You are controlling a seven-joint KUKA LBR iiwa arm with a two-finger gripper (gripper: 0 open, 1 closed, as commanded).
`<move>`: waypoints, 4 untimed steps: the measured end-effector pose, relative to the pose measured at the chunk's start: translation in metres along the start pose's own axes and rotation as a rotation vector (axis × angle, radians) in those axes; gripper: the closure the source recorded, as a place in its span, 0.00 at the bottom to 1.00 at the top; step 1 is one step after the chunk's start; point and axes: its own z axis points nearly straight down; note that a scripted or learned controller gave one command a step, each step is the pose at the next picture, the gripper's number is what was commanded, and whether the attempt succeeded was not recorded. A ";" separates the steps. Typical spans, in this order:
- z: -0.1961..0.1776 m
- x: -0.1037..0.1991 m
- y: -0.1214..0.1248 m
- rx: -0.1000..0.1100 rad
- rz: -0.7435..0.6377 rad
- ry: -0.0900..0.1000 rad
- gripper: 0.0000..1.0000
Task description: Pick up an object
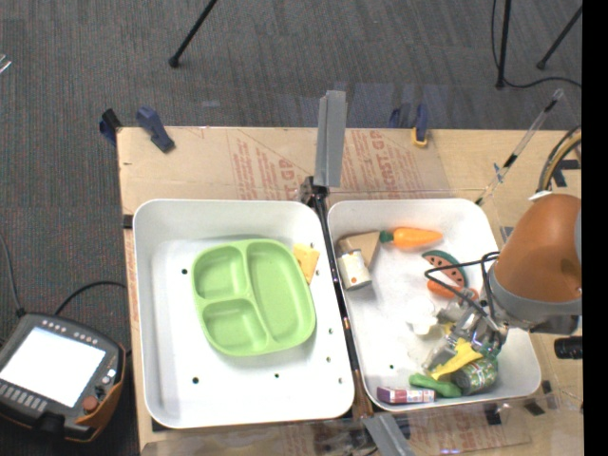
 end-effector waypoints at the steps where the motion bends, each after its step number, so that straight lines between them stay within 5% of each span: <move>1: -0.010 0.000 0.002 -0.001 -0.007 -0.001 1.00; 2: 0.001 0.056 0.049 0.000 -0.126 0.002 1.00; 3: -0.001 0.054 0.049 -0.002 -0.126 -0.006 0.00; 4: -0.002 -0.026 0.107 -0.002 -0.181 -0.006 0.00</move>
